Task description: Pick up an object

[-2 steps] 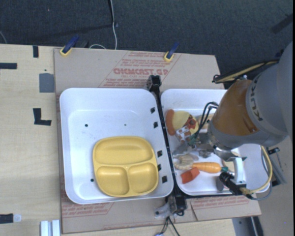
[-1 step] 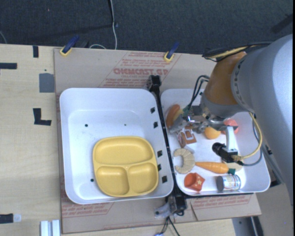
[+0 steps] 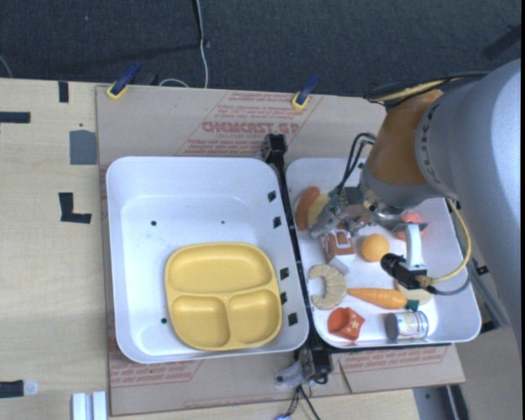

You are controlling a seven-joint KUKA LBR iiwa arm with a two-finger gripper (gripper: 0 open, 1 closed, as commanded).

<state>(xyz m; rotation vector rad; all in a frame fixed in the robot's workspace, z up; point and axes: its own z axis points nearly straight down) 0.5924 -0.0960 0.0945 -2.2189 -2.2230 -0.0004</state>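
1. The gripper (image 3: pixel 343 220) is down in the right bin (image 3: pixel 459 322), low among the toy food at the bin's left-centre; its tip is lost in clutter and cables, so I cannot tell how far it is parted or whether it has anything.
2. The nearest object is a small brown-and-white piece (image 3: pixel 337 243) just below the gripper; its form is too unclear to name or to give an axis.
3. An apple-like red and tan fruit (image 3: pixel 310 206) sits just left of the gripper, near the bin's left wall.
4. An orange ball (image 3: pixel 374 248) lies just right of the brown piece.
5. A carrot (image 3: pixel 378 298) lies below, long axis roughly left-right, slightly tilted, narrow end toward the left.
6. A pale ring-shaped pastry (image 3: pixel 326 285) lies left of the carrot; a red piece (image 3: pixel 346 323) and a small can (image 3: pixel 407 325) on its side rest near the front wall.
7. The arm (image 3: pixel 472 138) enters from the upper right, its orange band (image 3: pixel 401 143) above the wrist, reaching down and left.
8. The left bin (image 3: pixel 131 191) holds a yellow divided plate (image 3: pixel 221 293).
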